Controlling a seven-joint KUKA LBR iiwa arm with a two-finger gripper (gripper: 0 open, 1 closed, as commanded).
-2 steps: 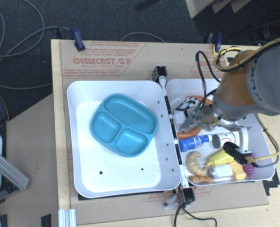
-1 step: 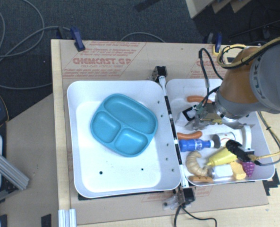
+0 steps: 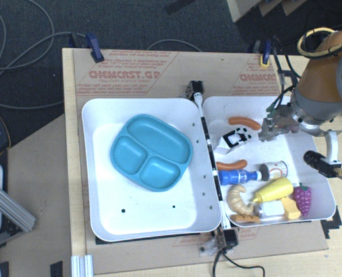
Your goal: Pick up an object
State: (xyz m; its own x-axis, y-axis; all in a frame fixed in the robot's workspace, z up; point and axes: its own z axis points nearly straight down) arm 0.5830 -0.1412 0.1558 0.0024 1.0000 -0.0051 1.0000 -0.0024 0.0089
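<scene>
The right bin point(image 3: 309, 154) holds two orange sausages point(image 3: 244, 121) point(image 3: 232, 165), a black-and-white card point(image 3: 237, 137), a blue-and-white bottle point(image 3: 245, 176), a croissant point(image 3: 239, 199), a yellow squeeze bottle point(image 3: 273, 190), a small can point(image 3: 276, 169) and purple grapes point(image 3: 303, 198). My gripper point(image 3: 267, 130) hangs over the bin's upper middle, just right of the card and the upper sausage. Its fingers are too small and dark to make out, and I see nothing clearly between them.
The left bin point(image 3: 101, 212) holds a blue divided plate point(image 3: 151, 152). The grey arm with its orange band point(image 3: 323, 77) comes in over the right bin's far corner. Clamps point(image 3: 93, 46) and cables lie along the bench's back edge.
</scene>
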